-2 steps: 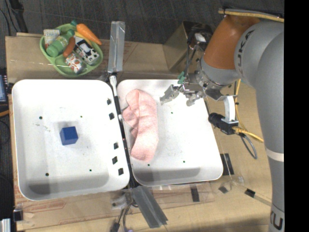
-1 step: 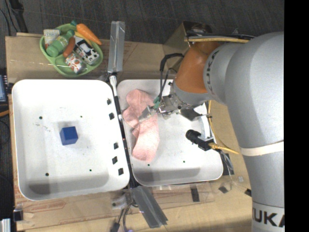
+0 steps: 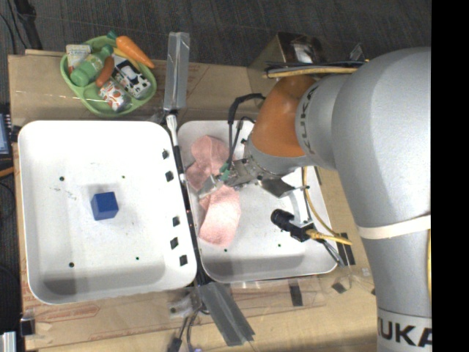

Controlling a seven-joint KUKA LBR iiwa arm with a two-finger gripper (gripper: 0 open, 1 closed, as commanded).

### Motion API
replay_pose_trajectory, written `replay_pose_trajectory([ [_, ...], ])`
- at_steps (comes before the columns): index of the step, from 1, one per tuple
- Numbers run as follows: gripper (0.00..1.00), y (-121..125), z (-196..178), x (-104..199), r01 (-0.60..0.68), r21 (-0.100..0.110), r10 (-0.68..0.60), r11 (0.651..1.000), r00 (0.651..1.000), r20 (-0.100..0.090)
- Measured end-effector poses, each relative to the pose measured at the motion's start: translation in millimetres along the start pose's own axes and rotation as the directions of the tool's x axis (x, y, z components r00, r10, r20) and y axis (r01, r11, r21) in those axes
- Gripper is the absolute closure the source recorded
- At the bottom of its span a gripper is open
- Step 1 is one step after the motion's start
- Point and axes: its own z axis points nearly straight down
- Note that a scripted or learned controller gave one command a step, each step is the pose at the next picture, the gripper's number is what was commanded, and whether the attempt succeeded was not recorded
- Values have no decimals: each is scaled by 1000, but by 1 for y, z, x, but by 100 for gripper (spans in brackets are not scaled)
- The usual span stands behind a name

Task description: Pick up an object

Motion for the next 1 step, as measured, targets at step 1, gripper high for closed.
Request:
replay_pose_trajectory([
  [1, 100, 0, -9, 0, 6, 3, -6, 1000, 1000, 1],
])
